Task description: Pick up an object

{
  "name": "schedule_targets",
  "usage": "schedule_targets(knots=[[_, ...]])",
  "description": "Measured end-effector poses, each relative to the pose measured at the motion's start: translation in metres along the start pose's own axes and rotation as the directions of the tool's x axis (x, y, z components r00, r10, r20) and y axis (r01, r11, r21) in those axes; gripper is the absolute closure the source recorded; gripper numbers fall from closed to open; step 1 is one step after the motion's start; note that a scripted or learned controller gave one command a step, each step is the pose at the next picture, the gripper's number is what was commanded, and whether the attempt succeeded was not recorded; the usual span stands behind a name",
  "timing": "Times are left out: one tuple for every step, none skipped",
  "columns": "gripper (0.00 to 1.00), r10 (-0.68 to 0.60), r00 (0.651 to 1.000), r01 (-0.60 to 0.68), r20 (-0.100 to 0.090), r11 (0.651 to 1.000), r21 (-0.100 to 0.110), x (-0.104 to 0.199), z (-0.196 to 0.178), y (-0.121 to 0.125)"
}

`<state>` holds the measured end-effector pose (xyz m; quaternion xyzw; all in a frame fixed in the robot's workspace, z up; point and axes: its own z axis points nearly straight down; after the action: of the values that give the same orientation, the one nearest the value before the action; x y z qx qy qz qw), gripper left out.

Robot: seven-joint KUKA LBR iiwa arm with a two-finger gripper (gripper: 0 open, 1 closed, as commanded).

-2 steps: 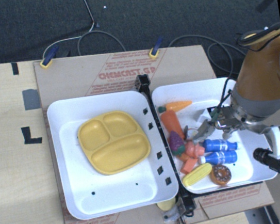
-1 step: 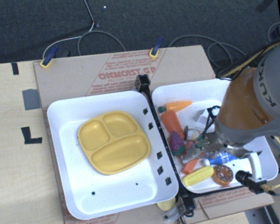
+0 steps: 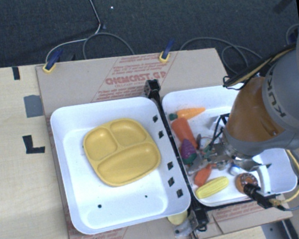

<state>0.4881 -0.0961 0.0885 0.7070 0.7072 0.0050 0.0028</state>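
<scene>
White bins sit side by side on the bench. Camera view: the left bin holds a yellow plate. The right bin holds a carrot, a purple toy, a corn cob and a brown piece. The gripper hangs over the purple toy; its jaw state cannot be told.

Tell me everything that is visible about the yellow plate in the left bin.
The yellow plate looks like smooth plastic, with rounded corners and three compartments: two smaller ones at the far side and one large one at the near side. All three hold nothing. It lies flat, right way up, turned a little askew, on the floor of the left bin, toward its far half. Only the bin floor touches it. The arm is over the other bin.
</scene>
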Motion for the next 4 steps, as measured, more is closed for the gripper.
schedule_targets(knots=[[1.00,-0.003,1.000,0.003,-0.004,1.000,0.002,0.002,-0.011,0.000],[0.00,-0.002,1.000,0.002,-0.004,1.000,0.004,0.001,-0.010,0.000],[0.00,0.000,1.000,0.000,0.002,1.000,0.007,-0.040,0.002,-0.003],[0.00,0.001,1.000,-0.001,0.022,1.000,0.014,-0.016,0.004,0.075]])
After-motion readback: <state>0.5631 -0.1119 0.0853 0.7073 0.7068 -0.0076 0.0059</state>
